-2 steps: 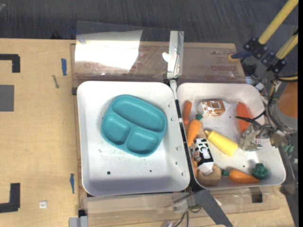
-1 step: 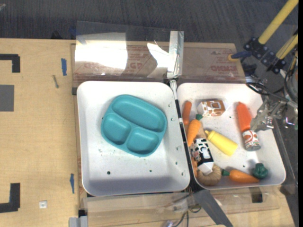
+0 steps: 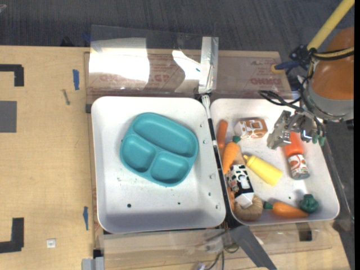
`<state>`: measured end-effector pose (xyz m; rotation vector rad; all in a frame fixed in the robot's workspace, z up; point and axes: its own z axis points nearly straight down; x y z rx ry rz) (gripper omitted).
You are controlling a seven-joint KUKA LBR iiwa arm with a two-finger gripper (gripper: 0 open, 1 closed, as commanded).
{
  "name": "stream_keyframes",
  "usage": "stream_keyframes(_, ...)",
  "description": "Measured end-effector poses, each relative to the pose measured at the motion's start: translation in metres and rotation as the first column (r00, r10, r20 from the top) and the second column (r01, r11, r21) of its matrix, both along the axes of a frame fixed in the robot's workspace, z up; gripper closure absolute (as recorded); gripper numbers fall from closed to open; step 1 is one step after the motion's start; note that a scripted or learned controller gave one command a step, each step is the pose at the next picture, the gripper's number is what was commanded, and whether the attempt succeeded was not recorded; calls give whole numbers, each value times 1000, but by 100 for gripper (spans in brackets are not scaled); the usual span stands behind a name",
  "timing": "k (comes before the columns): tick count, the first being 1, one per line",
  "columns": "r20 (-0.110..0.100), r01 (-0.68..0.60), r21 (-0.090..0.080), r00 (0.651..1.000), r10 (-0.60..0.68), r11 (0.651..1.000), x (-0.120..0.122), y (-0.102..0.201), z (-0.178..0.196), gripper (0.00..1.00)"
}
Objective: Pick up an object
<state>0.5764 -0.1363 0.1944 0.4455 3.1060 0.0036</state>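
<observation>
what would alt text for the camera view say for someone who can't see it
A grey robot arm's gripper hangs over the right white bin, just above an orange bottle among toy food: carrots, a yellow bottle and a black-and-white carton. The left white bin holds a teal divided plate.

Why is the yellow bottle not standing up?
It is tipped over. The yellow bottle lies on its side in the right bin, cap pointing toward the carrots. Why it fell, I cannot tell.
</observation>
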Motion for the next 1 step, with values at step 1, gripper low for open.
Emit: stream_keyframes(1,9,38,-2,999,-38,999,20,34,85,100)
